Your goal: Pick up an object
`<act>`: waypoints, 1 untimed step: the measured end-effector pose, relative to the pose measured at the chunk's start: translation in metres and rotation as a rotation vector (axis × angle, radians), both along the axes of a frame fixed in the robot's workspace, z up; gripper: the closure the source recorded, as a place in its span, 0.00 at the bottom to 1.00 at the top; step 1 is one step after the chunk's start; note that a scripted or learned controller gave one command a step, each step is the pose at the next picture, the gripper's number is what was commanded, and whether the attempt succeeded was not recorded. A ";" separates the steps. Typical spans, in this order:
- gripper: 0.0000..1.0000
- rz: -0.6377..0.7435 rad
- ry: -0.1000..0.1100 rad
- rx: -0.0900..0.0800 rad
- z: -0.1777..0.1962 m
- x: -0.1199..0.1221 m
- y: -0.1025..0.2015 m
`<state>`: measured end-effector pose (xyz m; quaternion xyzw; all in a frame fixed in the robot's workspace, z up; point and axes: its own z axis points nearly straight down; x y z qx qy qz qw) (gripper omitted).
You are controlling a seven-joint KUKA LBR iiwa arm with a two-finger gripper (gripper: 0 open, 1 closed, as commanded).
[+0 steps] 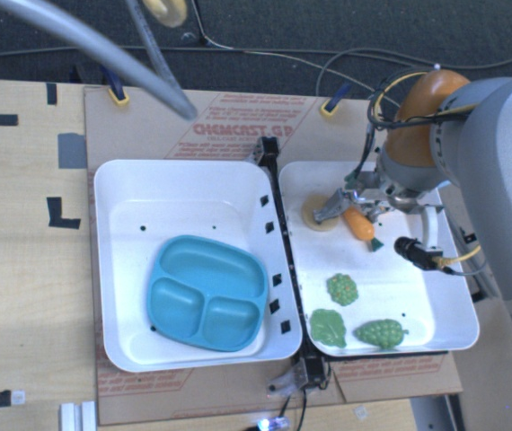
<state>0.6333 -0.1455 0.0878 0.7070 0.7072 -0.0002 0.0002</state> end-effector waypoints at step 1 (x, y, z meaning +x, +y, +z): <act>1.00 0.003 -0.006 0.001 0.015 0.002 0.001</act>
